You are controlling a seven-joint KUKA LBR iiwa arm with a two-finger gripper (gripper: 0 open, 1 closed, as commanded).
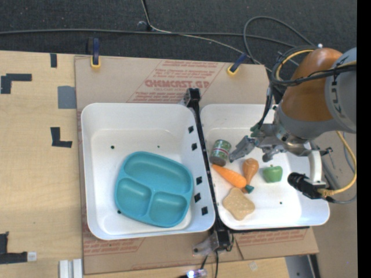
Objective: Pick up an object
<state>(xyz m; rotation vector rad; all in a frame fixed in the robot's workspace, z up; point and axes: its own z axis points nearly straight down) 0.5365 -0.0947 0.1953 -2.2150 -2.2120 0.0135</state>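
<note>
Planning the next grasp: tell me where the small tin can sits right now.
In the camera view, the tin can lies in the right bin, close to its left wall, just above the carrot and left of the gripper.

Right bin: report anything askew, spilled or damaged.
Nothing looks spilled or broken. The small tin can lies on its side rather than upright, close to the carrot. The green apple and biscuit-like piece sit loosely in the right bin.

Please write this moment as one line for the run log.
phase: reaching | claw: open, holding nothing | below claw: chicken leg, green apple | bin: right bin
</note>
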